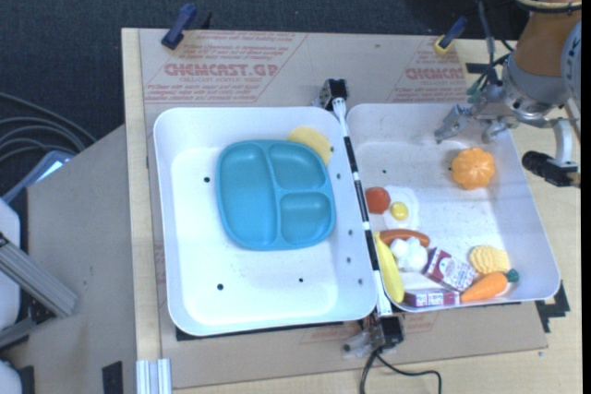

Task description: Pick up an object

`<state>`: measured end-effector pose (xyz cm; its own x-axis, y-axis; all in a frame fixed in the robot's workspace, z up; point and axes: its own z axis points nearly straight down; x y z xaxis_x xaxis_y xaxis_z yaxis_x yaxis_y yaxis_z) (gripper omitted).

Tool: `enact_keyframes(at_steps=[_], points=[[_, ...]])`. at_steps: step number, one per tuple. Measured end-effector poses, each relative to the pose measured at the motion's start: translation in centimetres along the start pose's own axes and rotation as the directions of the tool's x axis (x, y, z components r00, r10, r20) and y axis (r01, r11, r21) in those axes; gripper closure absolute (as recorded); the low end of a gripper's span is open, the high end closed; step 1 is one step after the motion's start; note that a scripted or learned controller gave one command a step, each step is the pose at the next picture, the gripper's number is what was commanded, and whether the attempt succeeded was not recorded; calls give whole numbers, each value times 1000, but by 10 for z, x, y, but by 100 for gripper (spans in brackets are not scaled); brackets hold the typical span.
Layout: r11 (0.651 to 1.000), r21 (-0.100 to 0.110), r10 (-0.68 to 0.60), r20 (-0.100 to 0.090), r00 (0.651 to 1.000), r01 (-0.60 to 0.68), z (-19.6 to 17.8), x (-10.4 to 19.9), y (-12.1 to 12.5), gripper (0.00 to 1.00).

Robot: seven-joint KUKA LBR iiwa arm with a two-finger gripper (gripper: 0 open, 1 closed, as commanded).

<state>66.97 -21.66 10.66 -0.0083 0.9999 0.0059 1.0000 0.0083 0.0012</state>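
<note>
Basically not started: jaws (471,126) hang spread and hold nothing, just above the orange (473,168) in the right bin (536,235); pick left.

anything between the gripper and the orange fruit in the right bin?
No. In the camera view the gripper hangs just above-left of the orange fruit, with bare white floor of the right bin between them.

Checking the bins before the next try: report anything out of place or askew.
A yellow toy piece lies in the left white bin, half hidden behind the blue divided plastic plate, apart from the other toys in the right white bin.
</note>
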Motion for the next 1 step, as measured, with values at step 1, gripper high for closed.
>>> enact_keyframes(at_steps=[1], points=[[1000, 8, 3, -12, 1000, -3, 19, 1, -1, 0]])
